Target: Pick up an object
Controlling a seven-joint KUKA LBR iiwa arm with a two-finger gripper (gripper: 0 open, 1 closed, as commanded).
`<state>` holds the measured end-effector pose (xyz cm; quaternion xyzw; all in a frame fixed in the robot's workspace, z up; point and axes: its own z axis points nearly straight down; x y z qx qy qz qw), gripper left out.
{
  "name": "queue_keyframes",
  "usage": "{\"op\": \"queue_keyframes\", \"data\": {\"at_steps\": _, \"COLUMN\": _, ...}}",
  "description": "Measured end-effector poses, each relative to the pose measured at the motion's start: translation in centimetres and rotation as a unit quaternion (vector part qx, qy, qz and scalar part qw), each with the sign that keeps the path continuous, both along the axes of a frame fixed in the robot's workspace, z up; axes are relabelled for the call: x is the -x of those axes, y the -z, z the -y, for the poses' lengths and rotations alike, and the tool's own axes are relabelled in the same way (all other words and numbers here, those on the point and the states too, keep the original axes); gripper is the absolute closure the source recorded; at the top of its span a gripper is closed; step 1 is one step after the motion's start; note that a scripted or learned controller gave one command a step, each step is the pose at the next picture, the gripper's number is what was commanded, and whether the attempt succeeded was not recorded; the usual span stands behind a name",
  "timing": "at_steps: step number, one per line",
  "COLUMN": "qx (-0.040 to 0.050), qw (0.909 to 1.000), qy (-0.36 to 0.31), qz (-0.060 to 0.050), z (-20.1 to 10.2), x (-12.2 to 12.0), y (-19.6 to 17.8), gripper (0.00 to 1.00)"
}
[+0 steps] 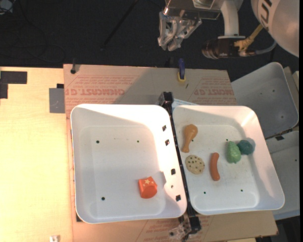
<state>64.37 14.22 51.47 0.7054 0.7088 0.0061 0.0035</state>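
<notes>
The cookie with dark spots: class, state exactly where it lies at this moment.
In the camera view, the spotted cookie lies in the right bin, near the divider, just below the chicken drumstick and left of the sausage.

One fixed camera looks down (slanted) on both bins (pixel 219 116).

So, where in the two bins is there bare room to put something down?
Left bin: bare all around the orange block. Right bin: bare along the near wall; its middle is crowded by drumstick, cookie, sausage and two green pieces.
</notes>
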Motion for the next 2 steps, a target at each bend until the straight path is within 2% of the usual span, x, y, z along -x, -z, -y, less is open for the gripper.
{"op": "queue_keyframes", "data": {"at_steps": 1, "qx": 0.0032, "qw": 0.9999, "qy": 0.0, "qz": -0.015, "z": -5.0, "x": 2.4, "y": 13.6, "gripper": 1.0}}
{"op": "queue_keyframes", "data": {"at_steps": 2, "qx": 0.0026, "qw": 1.0, "qy": 0.0, "qz": -0.008, "z": -4.8, "x": 2.2, "y": 11.8, "gripper": 1.0}}
